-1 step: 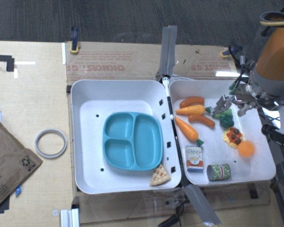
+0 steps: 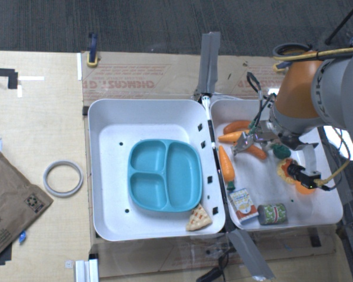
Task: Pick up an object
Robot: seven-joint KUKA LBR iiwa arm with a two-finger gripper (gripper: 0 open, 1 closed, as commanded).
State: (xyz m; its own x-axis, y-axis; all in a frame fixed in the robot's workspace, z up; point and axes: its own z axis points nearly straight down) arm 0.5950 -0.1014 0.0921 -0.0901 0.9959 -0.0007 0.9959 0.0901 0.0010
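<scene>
My gripper (image 2: 245,142) is low in the right bin (image 2: 325,211), in its far-left part, among a cluster of orange carrot pieces. One carrot (image 2: 236,126) lies just behind it, another (image 2: 230,138) touches its left side, and a reddish piece (image 2: 258,153) pokes out below it. A longer carrot (image 2: 226,164) lies along the bin's left wall. A green object (image 2: 281,151) sits right of the gripper under the wrist. Nothing is visibly lifted.
A small carton (image 2: 242,204) and a green can (image 2: 273,214) lie at the right bin's front. An orange and yellow toy (image 2: 295,173) sits by a cable. The left bin (image 2: 106,157) holds a teal divided plate (image 2: 165,175) and a pizza slice (image 2: 199,219).
</scene>
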